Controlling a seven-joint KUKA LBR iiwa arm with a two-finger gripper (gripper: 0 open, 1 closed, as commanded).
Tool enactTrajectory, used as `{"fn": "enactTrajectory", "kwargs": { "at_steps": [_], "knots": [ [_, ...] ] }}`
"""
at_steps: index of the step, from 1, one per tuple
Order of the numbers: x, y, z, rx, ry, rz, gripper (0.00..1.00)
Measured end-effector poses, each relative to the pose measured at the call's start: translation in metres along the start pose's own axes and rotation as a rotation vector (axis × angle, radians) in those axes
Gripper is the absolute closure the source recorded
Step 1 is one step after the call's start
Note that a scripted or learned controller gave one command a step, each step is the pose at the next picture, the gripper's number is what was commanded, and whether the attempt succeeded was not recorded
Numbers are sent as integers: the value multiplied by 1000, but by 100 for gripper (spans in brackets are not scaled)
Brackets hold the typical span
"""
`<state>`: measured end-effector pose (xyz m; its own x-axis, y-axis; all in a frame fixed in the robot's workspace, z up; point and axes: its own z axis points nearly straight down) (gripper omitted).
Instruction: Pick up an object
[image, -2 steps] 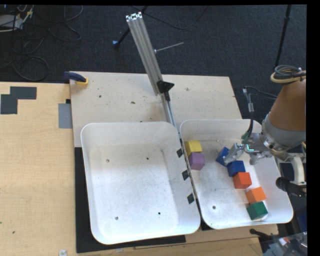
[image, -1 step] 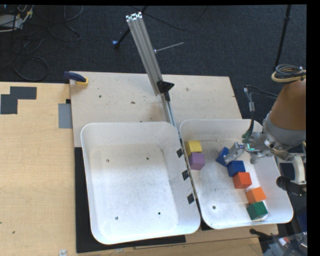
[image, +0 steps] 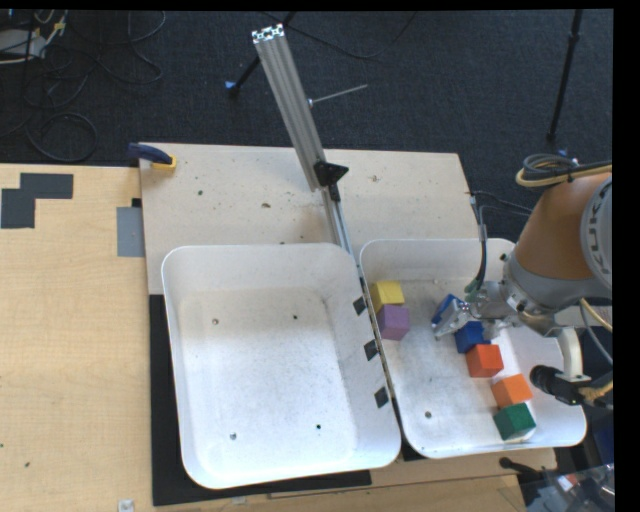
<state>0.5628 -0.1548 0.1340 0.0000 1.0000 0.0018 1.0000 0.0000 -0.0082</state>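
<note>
Gripper (image: 462, 318) low in rt bin (image: 430, 440), blue block (image: 470, 338) touching fingertips, grip state unclear

Bench (image: 240, 195) bears two white bins (image: 190, 290) — side by side.

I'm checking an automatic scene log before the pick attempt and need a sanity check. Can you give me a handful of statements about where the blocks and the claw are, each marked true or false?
1. All the blocks lie in the right bin. True.
2. The yellow block touches the purple block. True: they sit together by the bin's left wall.
3. The green block lies in the left bin. False: it lies in the right bin, near its front right corner.
4. The claw hangs over the left bin. False: it is over the right bin, by the blue block.
5. The red block lies between the blue block and the orange block. True.
6. The purple block is stacked on the green one. False: they lie far apart.
</note>
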Motion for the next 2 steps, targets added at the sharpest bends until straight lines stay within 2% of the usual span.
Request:
{"fn": "enactTrajectory", "kwargs": {
  "at_steps": [1,2],
  "knots": [
    [-4,8,13,-35,-12,2,0],
    [-5,8,3,-37,-13,9,100]
  ]
}}
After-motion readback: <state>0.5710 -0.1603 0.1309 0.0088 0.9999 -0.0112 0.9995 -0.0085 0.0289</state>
